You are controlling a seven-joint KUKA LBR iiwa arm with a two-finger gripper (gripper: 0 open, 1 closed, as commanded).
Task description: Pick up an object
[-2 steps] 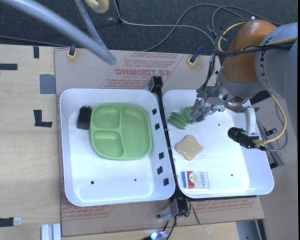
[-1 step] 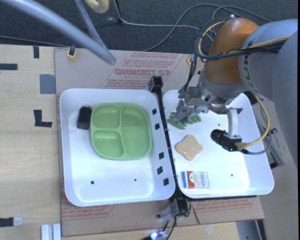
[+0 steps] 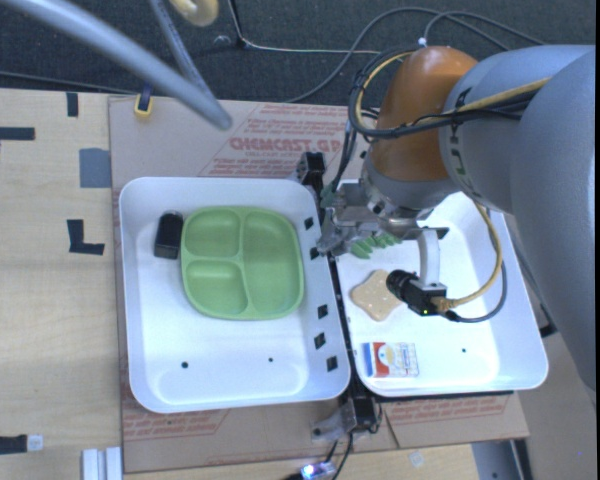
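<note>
Green object (image 3: 372, 239) sits under the end effector (image 3: 365, 230), grip unclear; crowding the bin divider (image 3: 332, 288) risks a miss.

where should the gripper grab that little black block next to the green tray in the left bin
Grip the black block across its narrow width, coming straight down from above. It lies flat on the left bin's floor with its long side running roughly up and down the view. Its right side sits close against the green tray, so that finger has little room; the gap is too small to judge.
</note>
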